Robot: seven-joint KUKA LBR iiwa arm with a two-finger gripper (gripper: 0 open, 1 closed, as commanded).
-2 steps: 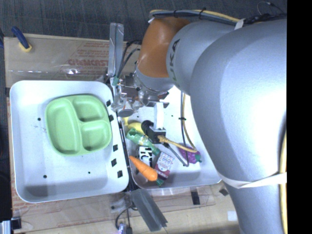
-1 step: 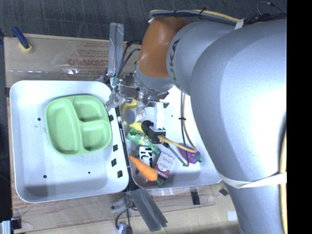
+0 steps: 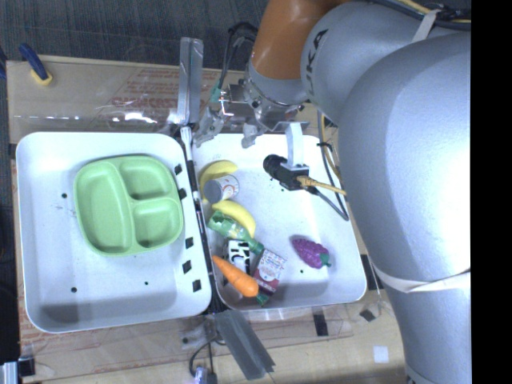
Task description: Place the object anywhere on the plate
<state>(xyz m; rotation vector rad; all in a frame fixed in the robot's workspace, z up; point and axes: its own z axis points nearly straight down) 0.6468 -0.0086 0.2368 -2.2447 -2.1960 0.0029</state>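
Looming largest, close under the lens, is the grey arm (image 3: pixel 400 158), its bulk covering the right side of the scene, with the orange band (image 3: pixel 284 30) near the top. It bends down toward the far edge of the right bin (image 3: pixel 340 290). At its end sits the claw (image 3: pixel 232 122), low over that bin's far left corner, near the divider between the two bins. Brackets and cables crowd around it, and I cannot tell whether it is spread or pressed together; nothing shows clearly between its tips.

Toys lie along the left side of the right bin. One banana (image 3: pixel 218 169) lies just below the claw, with a small tin can (image 3: pixel 220 189) touching it. A second banana (image 3: pixel 234 214) lies next to the can, nearer the front. Below that come a green packet (image 3: pixel 226 228), a black and white packet (image 3: pixel 238 252), a carrot (image 3: pixel 237 275) and a red pouch (image 3: pixel 270 269), all bunched together at the front left corner. A purple bunch of grapes (image 3: pixel 310 251) lies apart from them, toward the right wall. A black fitting with a yellow cable (image 3: pixel 288 171) hangs over the middle of the bin.

Over in the left bin (image 3: pixel 40 294) rests the green plate (image 3: pixel 128 205), divided into three sections, none of the toys on it. Both bins stand on the wooden bench (image 3: pixel 96 82).
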